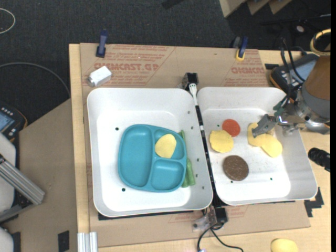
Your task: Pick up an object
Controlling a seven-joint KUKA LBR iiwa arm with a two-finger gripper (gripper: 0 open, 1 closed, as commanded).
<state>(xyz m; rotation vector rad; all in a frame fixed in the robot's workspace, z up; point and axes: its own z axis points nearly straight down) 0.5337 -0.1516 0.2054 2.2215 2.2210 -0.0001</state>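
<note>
The right bin (294, 185) holds a small red round piece (231, 126), a yellow round piece (221, 141), a brown cookie-like disc (235, 168) and two yellow pieces, one (256, 138) partly under the gripper and one (272, 148) below it. My gripper (269, 119) hangs over the bin's right part, just above the upper yellow piece, and it is open with nothing between its fingers. The grey arm with its orange band (318, 83) comes in from the right.
The left bin (100, 140) holds a blue divided plate (137, 156) with a yellow piece (166, 146) on it and a green item (188, 172) along the plate's right side. A white block (100, 76) and two blue clamps lie on the board behind the bins.
</note>
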